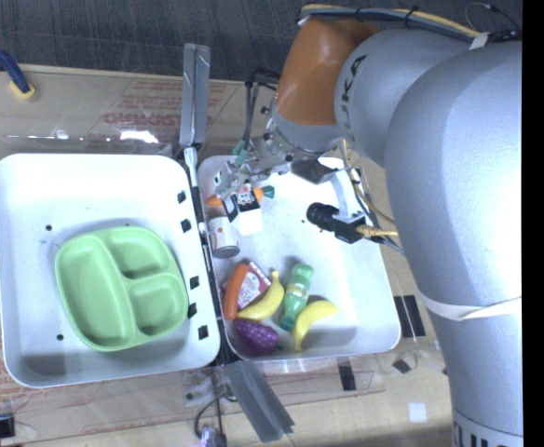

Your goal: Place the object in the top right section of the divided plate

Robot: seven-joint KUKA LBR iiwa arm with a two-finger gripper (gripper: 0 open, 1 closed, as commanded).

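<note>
A light green divided plastic plate (121, 287) is seen lying in the left white bin (20, 184), its sections bare. The grey arm with orange band (323, 73) is reached into the upper left part of the right white bin (374, 277); the gripper (244, 180) is lowered there, jaw state cannot be told. Clustered at that bin's lower left: a yellow banana (265, 303), a green bottle (296, 292), a second banana (313, 317), a purple grape bunch (256, 336), an orange-red packet (244, 287). A small grey can (224, 238) is seen beside the divider.
</note>
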